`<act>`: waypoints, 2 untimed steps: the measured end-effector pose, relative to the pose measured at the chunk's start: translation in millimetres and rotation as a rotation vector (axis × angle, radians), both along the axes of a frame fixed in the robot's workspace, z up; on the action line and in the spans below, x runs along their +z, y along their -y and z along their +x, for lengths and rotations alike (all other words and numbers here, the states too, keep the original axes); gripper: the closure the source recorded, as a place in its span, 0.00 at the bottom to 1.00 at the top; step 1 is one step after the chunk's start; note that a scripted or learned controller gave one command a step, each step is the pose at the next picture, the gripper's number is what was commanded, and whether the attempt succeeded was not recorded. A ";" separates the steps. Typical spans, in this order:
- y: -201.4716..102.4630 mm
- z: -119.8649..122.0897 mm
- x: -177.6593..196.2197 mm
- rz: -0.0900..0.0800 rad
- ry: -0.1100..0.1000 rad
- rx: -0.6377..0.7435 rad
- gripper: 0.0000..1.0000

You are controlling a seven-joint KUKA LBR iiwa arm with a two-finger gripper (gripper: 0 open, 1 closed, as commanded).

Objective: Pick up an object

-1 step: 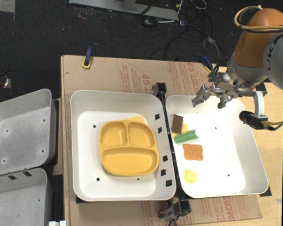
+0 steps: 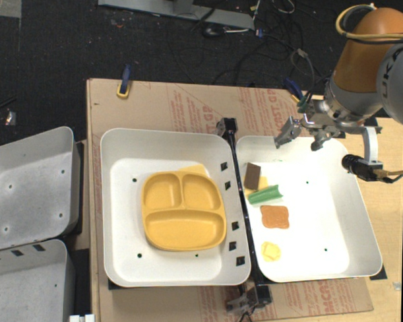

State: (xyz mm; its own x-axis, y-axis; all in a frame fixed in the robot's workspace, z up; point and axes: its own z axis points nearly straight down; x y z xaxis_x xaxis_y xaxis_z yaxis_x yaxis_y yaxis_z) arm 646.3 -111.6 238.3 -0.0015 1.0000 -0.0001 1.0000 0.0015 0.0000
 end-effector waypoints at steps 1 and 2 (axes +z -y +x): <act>7.4 6.0 -56.1 0.000 -0.003 -0.002 0.00; 15.6 8.7 -104.9 0.000 -0.003 -0.003 0.00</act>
